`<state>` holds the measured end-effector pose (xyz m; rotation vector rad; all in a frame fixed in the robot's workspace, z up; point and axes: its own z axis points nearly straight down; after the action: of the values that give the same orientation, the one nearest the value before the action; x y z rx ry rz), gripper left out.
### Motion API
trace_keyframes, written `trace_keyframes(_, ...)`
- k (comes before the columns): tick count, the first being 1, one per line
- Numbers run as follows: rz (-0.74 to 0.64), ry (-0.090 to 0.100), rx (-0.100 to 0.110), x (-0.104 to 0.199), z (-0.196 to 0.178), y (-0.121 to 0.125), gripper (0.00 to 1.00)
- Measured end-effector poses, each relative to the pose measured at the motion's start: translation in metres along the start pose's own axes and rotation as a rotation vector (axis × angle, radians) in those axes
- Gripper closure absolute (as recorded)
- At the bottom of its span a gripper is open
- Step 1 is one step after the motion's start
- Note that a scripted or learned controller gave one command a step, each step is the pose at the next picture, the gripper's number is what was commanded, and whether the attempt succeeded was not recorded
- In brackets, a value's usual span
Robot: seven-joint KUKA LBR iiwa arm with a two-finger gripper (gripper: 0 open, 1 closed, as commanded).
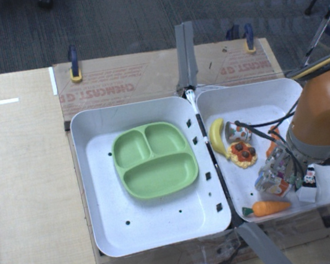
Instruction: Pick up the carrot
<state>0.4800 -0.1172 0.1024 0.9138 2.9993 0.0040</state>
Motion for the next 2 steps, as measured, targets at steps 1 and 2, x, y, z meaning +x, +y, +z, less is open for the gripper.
trace_keyframes(1,0.402,0.004,0.006,0.025,-0.089,0.035,1.00)
trace_keyframes(2,0.124,0.004,0.005,0.039,-0.089,0.056,1.00)
